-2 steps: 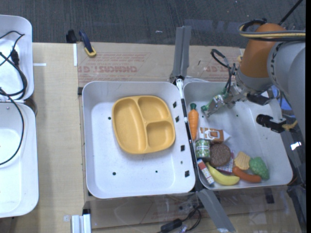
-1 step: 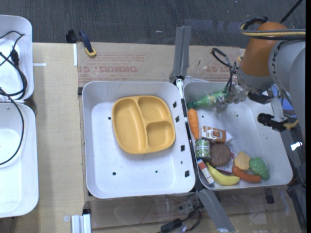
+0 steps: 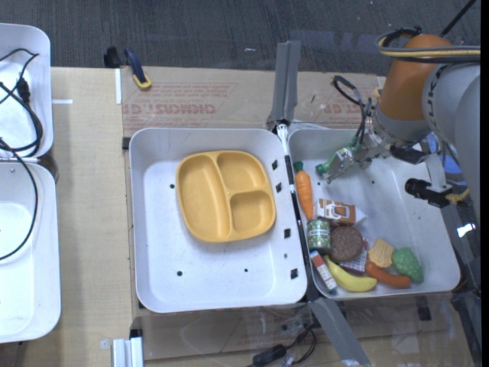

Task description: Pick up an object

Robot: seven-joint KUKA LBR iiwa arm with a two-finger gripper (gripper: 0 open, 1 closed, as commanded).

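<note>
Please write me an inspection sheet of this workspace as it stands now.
Surface: cardboard-covered bench bearing left bin and right bin.
Job's things: carrot, can, banana, brown disc, green piece, carton, all crowded in the right bin.
Clutter: yellow divided plate in the left bin.
Grippers: pincer low over the right bin's far end; something green at its tip, grasp unclear.
Cables: black loops at left.
Surroundings: dark floor.

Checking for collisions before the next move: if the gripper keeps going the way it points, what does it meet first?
The gripper points left and down. Likely the right bin floor near the carrot; depth is unclear.
</note>
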